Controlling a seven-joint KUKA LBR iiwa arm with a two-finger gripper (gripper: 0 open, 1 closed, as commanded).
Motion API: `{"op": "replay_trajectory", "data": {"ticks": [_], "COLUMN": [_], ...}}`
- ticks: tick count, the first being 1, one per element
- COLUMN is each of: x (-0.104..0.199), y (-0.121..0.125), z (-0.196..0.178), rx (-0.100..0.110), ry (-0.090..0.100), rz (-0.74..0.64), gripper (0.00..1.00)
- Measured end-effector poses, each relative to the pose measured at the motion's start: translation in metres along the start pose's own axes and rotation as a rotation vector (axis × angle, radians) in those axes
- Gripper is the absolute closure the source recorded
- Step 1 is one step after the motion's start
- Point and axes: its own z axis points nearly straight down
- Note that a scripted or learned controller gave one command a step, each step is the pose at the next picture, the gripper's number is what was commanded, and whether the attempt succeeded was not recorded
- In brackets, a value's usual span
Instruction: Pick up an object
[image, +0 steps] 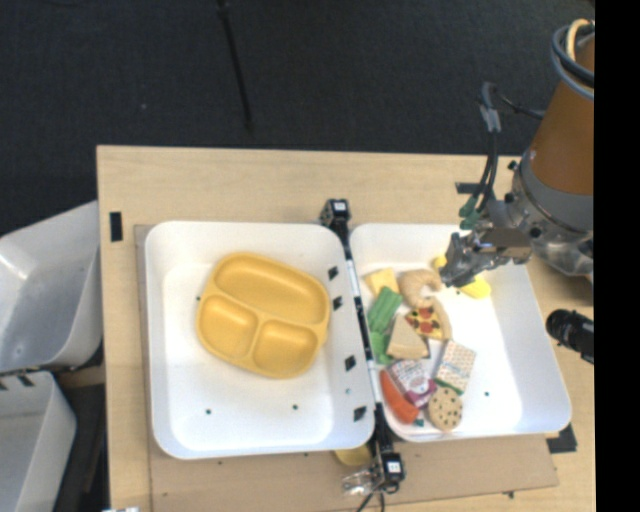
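Observation:
My gripper (456, 270) hangs over the right bin (520, 390), near its back, just right of a pile of toy food. Beside the fingers lies a small yellow piece (478, 289), partly hidden by them. The pile holds a tan potato-like piece (417, 284), a green pod (383, 309), a pizza slice (428, 320), a bread slice (405, 342), a cracker (457, 360), a red-and-white wrapper (411, 376), a carrot (399, 402) and a cookie (444, 408). I see nothing between the fingers.
The left bin (180, 400) holds a yellow divided plate (264, 314). A black divider with clips (352, 320) runs between the bins. The arm's orange band (565, 130) and grey wrist reach in from the upper right. A white tub (40, 290) stands off the bench's left.

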Motion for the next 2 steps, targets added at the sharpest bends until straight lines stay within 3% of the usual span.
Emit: {"op": "replay_trajectory", "data": {"ticks": [1,2], "x": [-0.047,0.025], "y": [-0.001,-0.001], "z": [0.105,0.047], "rx": [0.023,0.009], "ry": [-0.001,0.002], "rz": [0.007,-0.006], "gripper": [1.00,1.00]}}
